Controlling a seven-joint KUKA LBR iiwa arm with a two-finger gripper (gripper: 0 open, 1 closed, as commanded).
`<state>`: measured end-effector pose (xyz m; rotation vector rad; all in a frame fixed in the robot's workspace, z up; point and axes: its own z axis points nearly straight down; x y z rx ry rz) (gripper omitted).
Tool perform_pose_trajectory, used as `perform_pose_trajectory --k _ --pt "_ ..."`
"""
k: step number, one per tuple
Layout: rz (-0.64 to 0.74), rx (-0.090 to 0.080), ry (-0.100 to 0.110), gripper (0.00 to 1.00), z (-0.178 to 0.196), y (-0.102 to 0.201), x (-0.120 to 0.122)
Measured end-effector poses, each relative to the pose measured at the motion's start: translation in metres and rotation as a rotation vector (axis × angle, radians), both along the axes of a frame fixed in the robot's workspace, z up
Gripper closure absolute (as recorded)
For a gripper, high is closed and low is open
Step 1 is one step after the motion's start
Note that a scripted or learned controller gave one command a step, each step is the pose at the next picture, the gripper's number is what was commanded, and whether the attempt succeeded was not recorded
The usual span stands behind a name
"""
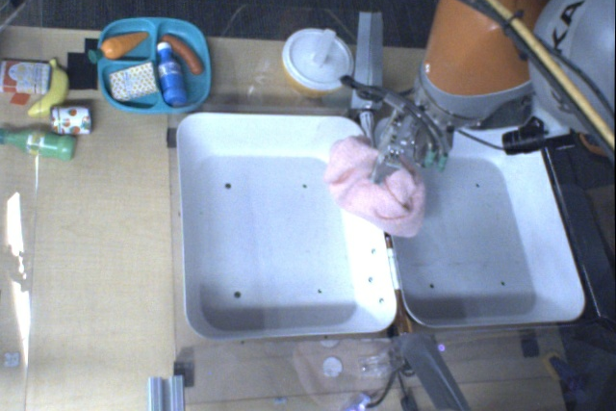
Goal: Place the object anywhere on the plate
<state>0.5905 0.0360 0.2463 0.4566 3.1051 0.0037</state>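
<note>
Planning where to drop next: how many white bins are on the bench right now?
2. The left bin takes the middle of the bench; the right bin sits against it, under the arm. A pink cloth drapes over their shared edge.

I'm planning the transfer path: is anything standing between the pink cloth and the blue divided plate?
Nothing tall. From the crumpled pink cloth, at the gripper, a straight line to the blue divided plate crosses just the left white bin and its far rim. The plate's sections already hold toy food.
</note>
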Motion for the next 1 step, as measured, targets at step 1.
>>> perform_pose_trajectory --k 1 --pt "0.294 0.000 0.000 1.00 -0.0141 0.0338 -0.0253"
